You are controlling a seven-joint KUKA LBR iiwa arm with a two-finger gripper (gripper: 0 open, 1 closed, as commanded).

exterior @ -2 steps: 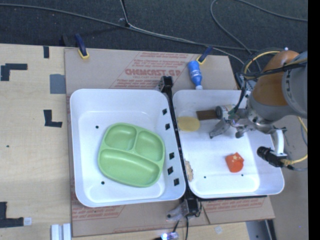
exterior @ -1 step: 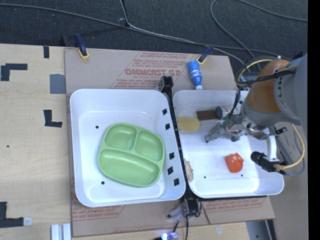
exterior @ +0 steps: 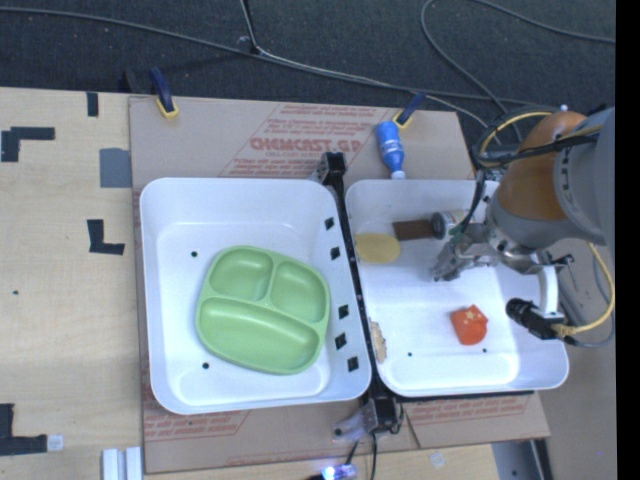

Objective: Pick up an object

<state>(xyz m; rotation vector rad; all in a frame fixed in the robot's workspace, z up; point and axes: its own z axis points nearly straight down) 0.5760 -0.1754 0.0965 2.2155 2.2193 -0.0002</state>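
Camera view: the gripper point(exterior: 447, 266) sits low inside the right bin point(exterior: 430, 368), near the bin's centre. Whether the claw is released or clenched cannot be told at this resolution, and no object is visible in its grasp. A brown cylinder point(exterior: 417, 229) lies near it at 11 o'clock. A yellow disc point(exterior: 378, 247) lies at 9 o'clock. A red object point(exterior: 468, 325) lies at 5 o'clock, apart from the gripper. A green divided plate point(exterior: 264, 309) rests in the left bin point(exterior: 170, 208).

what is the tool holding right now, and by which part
Nothing that can be seen. The tool hangs low in the right white bin, with the small red block, pale yellow disc and dark brown cylinder lying apart from it.
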